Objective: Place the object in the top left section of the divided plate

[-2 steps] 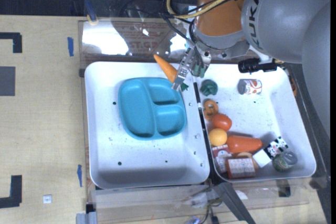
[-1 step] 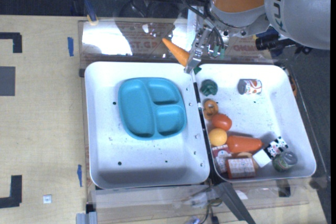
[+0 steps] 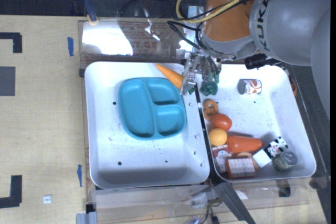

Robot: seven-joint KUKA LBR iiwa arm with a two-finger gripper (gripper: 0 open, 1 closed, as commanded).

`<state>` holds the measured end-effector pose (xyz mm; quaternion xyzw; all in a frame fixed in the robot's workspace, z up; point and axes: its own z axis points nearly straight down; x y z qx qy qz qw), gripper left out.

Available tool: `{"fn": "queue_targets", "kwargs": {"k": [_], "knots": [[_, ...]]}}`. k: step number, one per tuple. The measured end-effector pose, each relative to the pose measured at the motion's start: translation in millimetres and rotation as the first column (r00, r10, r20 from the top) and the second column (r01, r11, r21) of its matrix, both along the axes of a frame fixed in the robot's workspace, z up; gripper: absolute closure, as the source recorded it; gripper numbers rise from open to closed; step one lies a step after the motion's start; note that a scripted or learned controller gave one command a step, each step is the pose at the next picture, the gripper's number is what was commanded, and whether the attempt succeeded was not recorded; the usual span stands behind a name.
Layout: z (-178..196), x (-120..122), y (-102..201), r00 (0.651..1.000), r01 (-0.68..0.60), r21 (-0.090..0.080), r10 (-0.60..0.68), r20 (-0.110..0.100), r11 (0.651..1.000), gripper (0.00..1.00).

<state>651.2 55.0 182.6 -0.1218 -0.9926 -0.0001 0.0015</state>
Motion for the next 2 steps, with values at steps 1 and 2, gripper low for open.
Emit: {"fn": "queue_targets", "kwargs": {"k": [1, 2], "knots": [[22.9, 3.9, 71.1, 0.99, 0.143, 0.004, -0.143, 0.011, 0.99, 1.0], [-51.7, 5.8, 54.8, 1.0, 0.026, -0.001, -0.026, -0.001, 1.0, 1.0]]}}
